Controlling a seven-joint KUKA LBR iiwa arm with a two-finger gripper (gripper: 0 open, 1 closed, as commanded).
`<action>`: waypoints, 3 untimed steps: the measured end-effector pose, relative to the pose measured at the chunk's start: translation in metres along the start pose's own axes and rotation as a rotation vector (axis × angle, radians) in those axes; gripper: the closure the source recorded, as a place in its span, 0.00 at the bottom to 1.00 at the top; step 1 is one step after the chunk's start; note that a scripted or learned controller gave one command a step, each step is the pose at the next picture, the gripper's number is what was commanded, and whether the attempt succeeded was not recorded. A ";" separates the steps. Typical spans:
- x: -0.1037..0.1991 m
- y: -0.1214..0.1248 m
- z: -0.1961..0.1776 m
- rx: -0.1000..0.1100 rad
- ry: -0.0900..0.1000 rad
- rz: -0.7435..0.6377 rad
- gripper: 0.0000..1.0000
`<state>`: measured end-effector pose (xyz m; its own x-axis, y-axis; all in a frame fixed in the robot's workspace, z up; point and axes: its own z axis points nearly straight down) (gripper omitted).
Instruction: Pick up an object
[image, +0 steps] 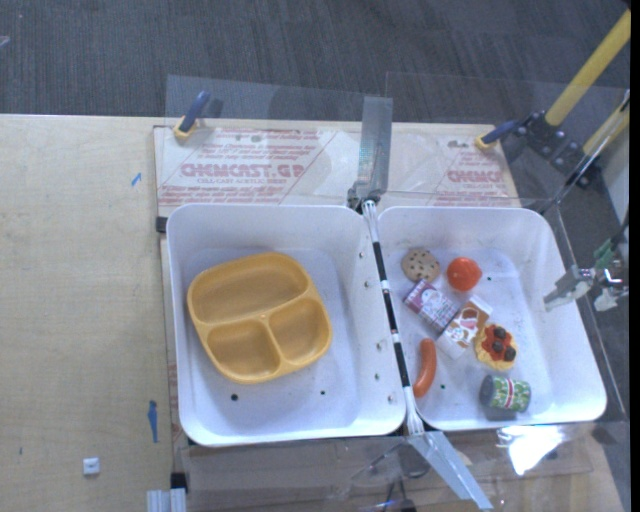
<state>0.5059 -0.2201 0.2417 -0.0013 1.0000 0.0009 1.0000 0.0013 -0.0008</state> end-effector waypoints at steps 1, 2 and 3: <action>0.055 -0.015 0.150 -0.012 -0.006 -0.228 0.00; 0.079 0.065 0.151 -0.014 -0.005 -0.071 0.00; 0.078 0.066 0.139 -0.019 -0.009 -0.071 1.00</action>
<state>0.5713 -0.1421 0.1026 -0.0720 0.9974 -0.0083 0.9972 0.0722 0.0175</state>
